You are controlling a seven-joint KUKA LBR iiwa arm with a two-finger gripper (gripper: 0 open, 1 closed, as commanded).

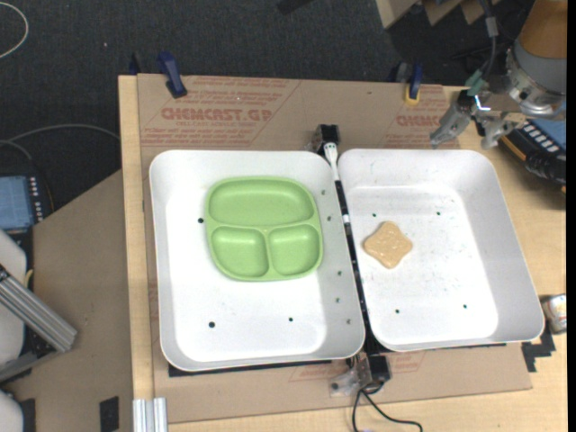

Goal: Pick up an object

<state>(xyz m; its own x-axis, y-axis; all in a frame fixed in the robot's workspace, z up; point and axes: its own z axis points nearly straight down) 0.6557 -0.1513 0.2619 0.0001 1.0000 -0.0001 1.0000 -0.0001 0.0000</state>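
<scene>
the gripper (468, 117) is hanging above the bench just outside the far right corner of the right bin (504, 241), with the arm (540, 34) reaching in from the right. its two fingers are standing apart, released, with nothing between them.

the likeliest thing to pick is the tan cracker-shaped piece (388, 245), which is lying flat on the floor of the right bin, towards its left edge and about midway between the near and far walls. it is sitting alone, apart from the walls, so nothing is crowding it.

the left bin (171, 268) is carrying a green divided plate (264, 228), lying flat in its far half. that is a wide, low thing and, in my judgement, harder for two fingers to span.

to do this step well, the arm is needing to travel from the corner towards the left side of the right bin, centring over the tan piece before going down. the piece is looking thin, so the fingers should be straddling it across its narrower width and reaching right to the bin floor, otherwise they are likely to close above it. a slow closing would be keeping it from skidding towards the left wall.
</scene>
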